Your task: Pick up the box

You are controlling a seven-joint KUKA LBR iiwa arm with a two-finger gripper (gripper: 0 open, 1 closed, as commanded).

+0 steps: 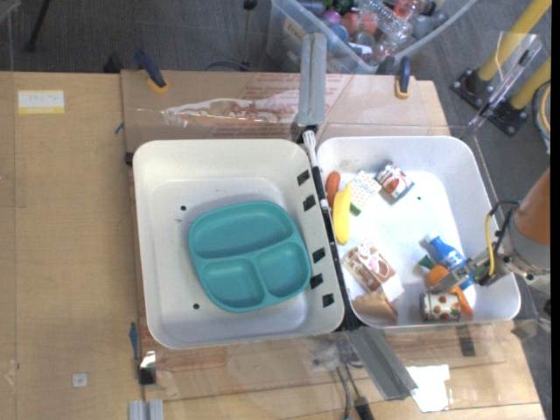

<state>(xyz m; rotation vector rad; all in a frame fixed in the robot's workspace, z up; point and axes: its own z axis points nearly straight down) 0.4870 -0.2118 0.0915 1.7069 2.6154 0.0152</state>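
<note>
Altogether two white bins (pixel 157 160), one teal plate (pixel 249 255), one box (pixel 369 267); tool (pixel 472 269) state unclear.

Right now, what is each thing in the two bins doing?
Teal plate: lying flat in the left bin, nothing on it.
Banana: lying by the right bin's left wall.
Box: lying flat, nothing touching it.
Small carton: lying tilted near the back.
Cup: on its side at the front.
Blue bottle: lying down.
Gripper: low over the right bin, beside the blue bottle.

Wooden bench (pixel 61 234), grey carpet floor (pixel 131 16), clear storage tub (pixel 376 11) behind
</note>
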